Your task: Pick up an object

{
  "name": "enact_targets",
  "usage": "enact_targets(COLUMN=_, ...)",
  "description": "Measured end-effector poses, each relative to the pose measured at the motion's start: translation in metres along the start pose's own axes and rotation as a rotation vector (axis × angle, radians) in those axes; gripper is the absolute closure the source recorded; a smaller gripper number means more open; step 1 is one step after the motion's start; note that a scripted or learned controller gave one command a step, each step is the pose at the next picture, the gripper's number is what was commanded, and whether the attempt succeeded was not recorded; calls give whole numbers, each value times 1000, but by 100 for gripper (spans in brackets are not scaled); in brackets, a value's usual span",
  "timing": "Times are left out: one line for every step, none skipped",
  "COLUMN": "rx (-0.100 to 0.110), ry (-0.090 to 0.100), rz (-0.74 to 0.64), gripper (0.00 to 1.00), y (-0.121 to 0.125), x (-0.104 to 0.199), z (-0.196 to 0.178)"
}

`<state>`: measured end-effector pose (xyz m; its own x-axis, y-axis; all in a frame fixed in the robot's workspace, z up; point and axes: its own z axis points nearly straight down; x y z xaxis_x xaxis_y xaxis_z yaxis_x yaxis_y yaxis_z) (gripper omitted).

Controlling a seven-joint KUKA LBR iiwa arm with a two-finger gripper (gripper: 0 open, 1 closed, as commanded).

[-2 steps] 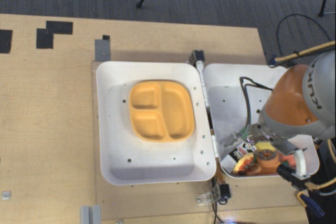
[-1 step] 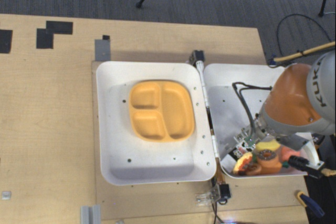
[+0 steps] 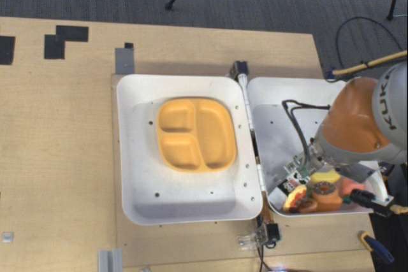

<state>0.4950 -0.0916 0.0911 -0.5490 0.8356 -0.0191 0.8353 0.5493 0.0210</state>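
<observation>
Yellow-orange, a three-compartment divided plate (image 3: pixel 194 134) lies in the middle of the left bin (image 3: pixel 137 156). In the right bin (image 3: pixel 271 130), a jumble of small objects (image 3: pixel 319 191) in yellow, orange and red sits against the near wall. Grey with an orange band, the arm (image 3: pixel 357 121) bends down over that pile, wrist low just above it.

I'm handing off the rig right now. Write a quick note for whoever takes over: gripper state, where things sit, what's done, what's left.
Gripper: low in the right white bin, over the pile; finger state unreadable.
Things: small jumble of orange, yellow and red objects in that bin's near corner. Yellow-orange divided plastic plate lies flat in the left white bin.
Done: arm is down at the pile.
Left: no grasp can be confirmed; secure one object and lift it.
</observation>
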Motion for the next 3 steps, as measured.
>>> enact_targets(rx=2, ry=13, rz=-7, gripper=100, y=2, x=3, z=-10)
enact_targets(rx=3, ry=13, rz=-6, gripper=0, y=2, x=3, z=-10)
enact_targets(rx=-1, ry=11, rz=-8, gripper=100, y=4, x=3, z=-21)
